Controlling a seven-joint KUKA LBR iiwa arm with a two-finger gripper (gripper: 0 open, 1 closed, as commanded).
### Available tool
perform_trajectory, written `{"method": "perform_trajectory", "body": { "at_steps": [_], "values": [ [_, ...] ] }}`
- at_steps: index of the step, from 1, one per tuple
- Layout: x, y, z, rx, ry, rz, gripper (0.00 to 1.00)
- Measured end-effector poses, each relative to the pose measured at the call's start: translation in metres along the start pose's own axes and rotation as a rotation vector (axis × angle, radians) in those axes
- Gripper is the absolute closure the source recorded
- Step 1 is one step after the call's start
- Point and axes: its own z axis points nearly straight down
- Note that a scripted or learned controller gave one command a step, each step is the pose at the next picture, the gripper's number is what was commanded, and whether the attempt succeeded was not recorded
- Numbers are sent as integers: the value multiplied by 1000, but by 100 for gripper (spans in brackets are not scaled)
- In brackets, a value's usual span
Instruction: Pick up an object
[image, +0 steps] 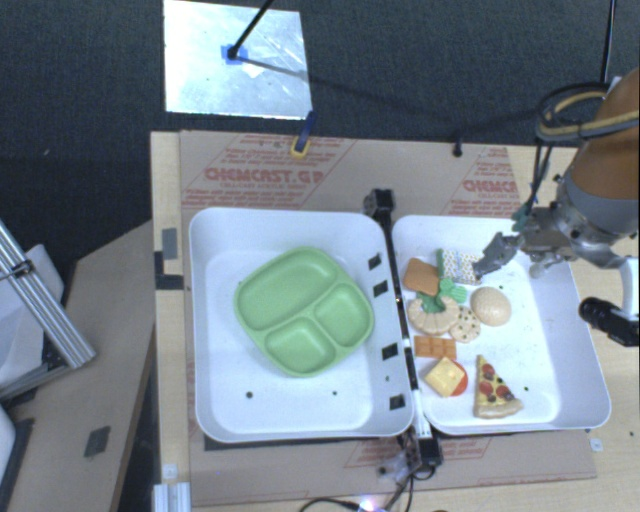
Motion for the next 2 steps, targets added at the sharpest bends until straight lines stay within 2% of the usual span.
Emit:
{"method": "perform_trajectory", "body": {
  "at_steps": [1, 2],
  "values": [
    [0, 2, -6, -11, -2, -2, 0],
    [2, -4, 39, -8, -1, 0, 0]
  ]
}}
